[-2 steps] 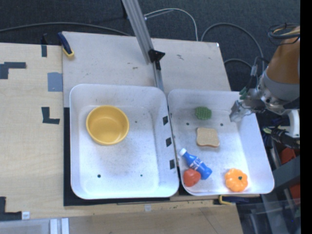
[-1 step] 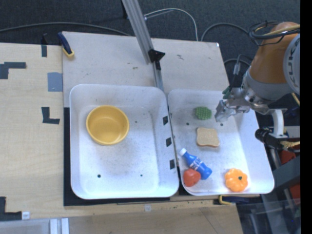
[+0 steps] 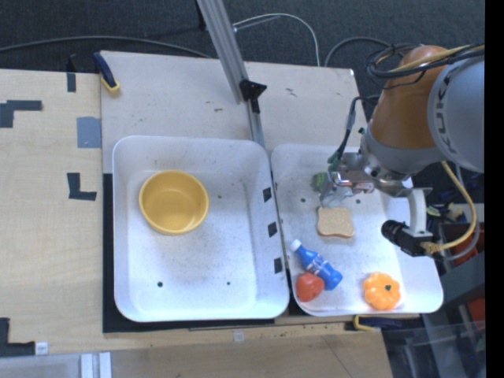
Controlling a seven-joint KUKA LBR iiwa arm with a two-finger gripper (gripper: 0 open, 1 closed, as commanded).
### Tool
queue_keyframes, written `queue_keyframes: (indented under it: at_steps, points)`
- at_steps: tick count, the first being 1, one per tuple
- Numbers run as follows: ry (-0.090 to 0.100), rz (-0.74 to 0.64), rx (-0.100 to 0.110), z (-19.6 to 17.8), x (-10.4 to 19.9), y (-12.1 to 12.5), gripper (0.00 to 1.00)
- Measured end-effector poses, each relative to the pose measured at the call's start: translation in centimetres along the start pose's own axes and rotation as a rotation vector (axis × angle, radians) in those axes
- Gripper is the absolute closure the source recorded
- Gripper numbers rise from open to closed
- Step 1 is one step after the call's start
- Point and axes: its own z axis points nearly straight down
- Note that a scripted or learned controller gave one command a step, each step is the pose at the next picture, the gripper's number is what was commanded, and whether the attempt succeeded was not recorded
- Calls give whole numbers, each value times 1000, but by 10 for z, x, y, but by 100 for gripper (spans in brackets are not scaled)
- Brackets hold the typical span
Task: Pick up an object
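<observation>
The arm's fingers [image 3: 342,186] hang over the right bin [image 3: 409,290], just above the bread [image 3: 335,223]; their state cannot be told.

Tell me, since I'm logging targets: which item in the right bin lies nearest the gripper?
The bread slice, just below the gripper. The blue bottle, tomato and pumpkin lie farther toward the bin's near edge.

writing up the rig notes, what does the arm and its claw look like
The arm is a bulky rounded grey casing with a glossy orange band above the wrist. Dark and yellow cables loop around it. The claw is a small metallic silver assembly at the tip, with a black fitting beside it.
</observation>
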Motion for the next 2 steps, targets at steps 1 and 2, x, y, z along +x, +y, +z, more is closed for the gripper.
queue_keyframes:
  at_steps: [1,2]
  points:
    - [0,-2,-3,-5,59,0,100]
    - [1,-3,0,-7,123,-11,100]
